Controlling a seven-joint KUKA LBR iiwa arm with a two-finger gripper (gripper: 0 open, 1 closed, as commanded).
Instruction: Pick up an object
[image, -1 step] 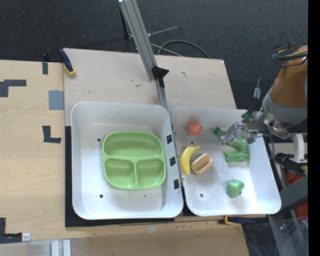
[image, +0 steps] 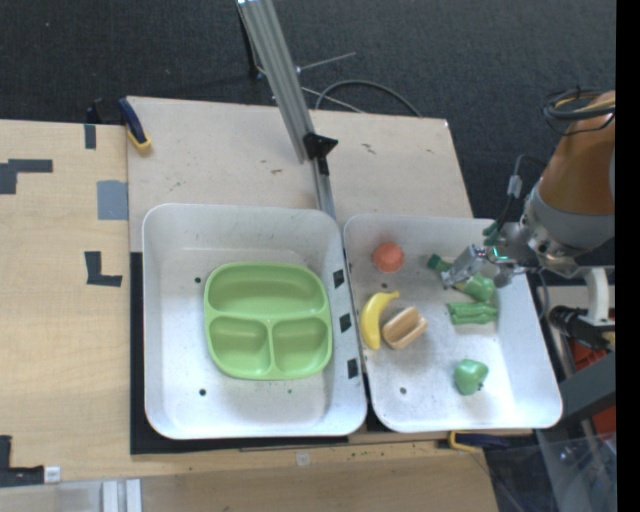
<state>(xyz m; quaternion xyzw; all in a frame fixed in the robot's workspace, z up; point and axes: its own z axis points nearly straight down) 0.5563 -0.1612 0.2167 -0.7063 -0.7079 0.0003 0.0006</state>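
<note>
1. Tool (image: 468, 268): hanging over the upper right part of the right bin (image: 520, 400), its arm (image: 575, 190) entering from the frame's right edge. Whether it is clenched or released I cannot tell.
2. Green pieces (image: 474, 302): lying just below and right of the tool, partly overlapped by it; their shape is hard to make out.
3. Green pepper (image: 469, 375): sitting lower right, apart.
4. Tomato (image: 388, 257), banana (image: 374, 317), bun (image: 403, 326): lying left of the tool.
5. Green divided plate (image: 268, 320): resting in the left bin (image: 170, 380).

Bright, even overhead light — soft shadows, slightly blurry, low-resolution picture.
</note>
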